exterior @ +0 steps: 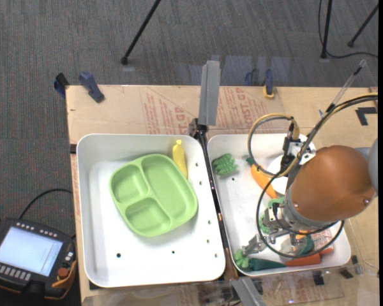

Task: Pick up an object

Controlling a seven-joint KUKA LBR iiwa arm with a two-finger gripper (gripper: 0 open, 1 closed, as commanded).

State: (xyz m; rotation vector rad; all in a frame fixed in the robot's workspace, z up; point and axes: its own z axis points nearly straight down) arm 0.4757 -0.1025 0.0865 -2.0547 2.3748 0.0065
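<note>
Grey carpet with tripod legs surrounds a cardboard-topped bench bearing two white bins. The gripper (258, 242) is low in the right bin (237, 203); its fingers appear spread, with nothing visibly between them. A green toy (258, 262) lies just below it, an orange carrot (306, 258) beside. Further off: green block (225, 164), and in the left bin, a green tray (153, 194) and yellow piece (179, 158). Judgement: grasp not yet made; closing and lifting remain.
</note>
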